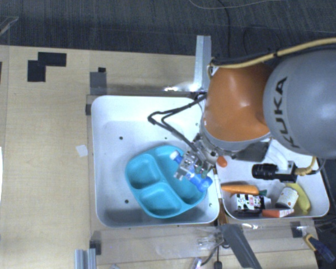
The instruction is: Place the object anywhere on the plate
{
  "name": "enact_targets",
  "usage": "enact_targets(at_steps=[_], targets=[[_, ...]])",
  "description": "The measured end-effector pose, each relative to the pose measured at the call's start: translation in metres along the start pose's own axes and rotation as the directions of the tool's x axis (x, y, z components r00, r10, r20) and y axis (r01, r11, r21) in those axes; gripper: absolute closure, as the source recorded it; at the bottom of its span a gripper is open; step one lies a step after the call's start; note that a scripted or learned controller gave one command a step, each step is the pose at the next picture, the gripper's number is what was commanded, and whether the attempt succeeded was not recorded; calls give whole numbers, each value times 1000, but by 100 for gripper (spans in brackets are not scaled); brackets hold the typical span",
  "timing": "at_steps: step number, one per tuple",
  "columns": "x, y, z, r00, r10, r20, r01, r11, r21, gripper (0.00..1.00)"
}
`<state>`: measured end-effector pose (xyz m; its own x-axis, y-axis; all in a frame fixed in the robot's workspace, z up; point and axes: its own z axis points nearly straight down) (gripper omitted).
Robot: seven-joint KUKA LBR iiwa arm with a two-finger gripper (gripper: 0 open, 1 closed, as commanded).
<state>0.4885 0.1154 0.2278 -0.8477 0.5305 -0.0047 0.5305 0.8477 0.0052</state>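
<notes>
A light blue plate (157, 184) with three compartments lies in the left white bin (109, 150), toward its front right. My gripper (189, 166) hangs over the plate's right rim, under the orange wrist band. A small darker blue thing (201, 181) sits right at the gripper's tip, on the plate's right compartment. Whether it is between the fingers is too blurred to tell.
The right bin (320, 207) holds an orange carrot (241, 188), a yellow banana (301, 199), a dark printed packet (247, 203) and a red-orange piece (278, 212). The arm's bulk covers the rear of that bin. A black cable (168, 116) loops over the left bin's back.
</notes>
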Motion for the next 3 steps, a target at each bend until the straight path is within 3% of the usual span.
enact_targets(at_steps=[1,2,3], targets=[[6,8,10,997,-78,-2,78,997,1,100],[-10,37,55,976,-219,-2,219,976,0,100],[-12,-19,42,835,-551,0,551,835,0,100]])
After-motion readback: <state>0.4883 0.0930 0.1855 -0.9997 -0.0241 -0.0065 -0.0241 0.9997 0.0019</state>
